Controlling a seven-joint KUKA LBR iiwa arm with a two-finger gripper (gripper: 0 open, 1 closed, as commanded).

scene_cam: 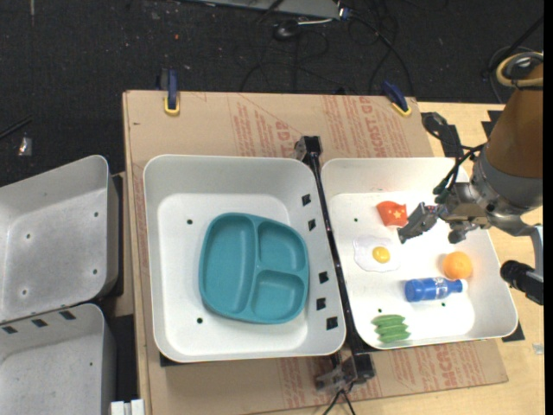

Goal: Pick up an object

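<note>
The right bin (484, 318) holds a red toy piece (391, 212), a fried egg toy (378, 254), an orange ball (457, 264), a blue bottle lying on its side (432, 289) and a green pea pod (390, 327). My gripper (417, 223) hangs over the bin's upper middle, just right of the red piece and above the orange ball. Its dark fingers point left toward the red piece, with nothing visibly between them. The grey arm with its orange band (518, 141) comes in from the right.
The left bin (173, 188) carries a teal divided plate (255, 268). A black divider bar (327, 249) runs between the bins. Both sit on a cardboard sheet (251, 119) held by clamps. Spare white trays (52, 232) lie at the far left.
</note>
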